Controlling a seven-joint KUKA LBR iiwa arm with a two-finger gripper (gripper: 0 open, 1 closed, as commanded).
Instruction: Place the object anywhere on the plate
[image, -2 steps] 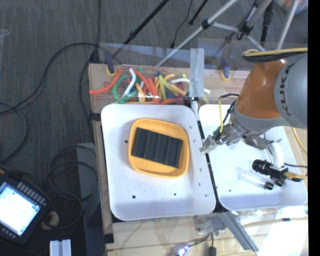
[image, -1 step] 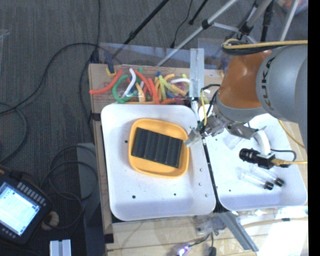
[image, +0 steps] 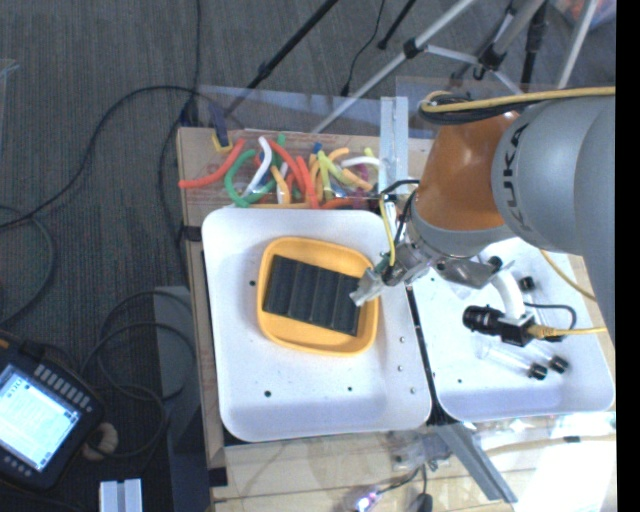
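Slab (image: 305, 292), dark and ribbed, lies flat in the yellow plate (image: 300, 341); the gripper (image: 365, 290) hangs over its right edge, open or closed I cannot tell.

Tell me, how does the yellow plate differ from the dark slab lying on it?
The yellow plate is bright and smooth with a raised rim; the dark slab is near black and ribbed in strips. The plate is larger, and the slab lies within its rim. Both are roughly rectangular and sit in the left bin.
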